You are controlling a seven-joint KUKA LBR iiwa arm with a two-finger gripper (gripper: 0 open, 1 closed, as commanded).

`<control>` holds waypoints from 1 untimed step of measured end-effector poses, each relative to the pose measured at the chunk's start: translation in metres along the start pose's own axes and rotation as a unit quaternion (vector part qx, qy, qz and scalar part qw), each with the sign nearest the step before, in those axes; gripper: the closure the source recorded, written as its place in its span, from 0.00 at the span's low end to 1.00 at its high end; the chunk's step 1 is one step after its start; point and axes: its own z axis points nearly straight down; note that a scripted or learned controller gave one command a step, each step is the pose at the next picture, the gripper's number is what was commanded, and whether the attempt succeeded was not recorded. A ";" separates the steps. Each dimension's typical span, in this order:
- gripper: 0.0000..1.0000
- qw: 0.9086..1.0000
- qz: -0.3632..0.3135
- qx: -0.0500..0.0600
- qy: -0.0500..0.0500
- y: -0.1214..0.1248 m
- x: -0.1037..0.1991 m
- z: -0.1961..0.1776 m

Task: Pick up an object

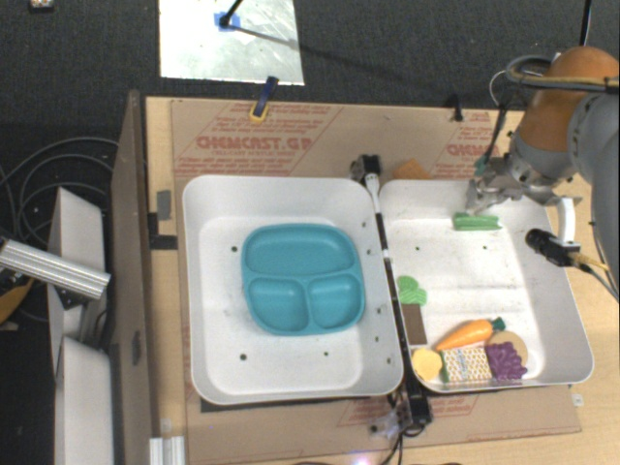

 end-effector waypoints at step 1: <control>0.00 1.000 0.000 0.000 0.000 0.000 0.000 0.000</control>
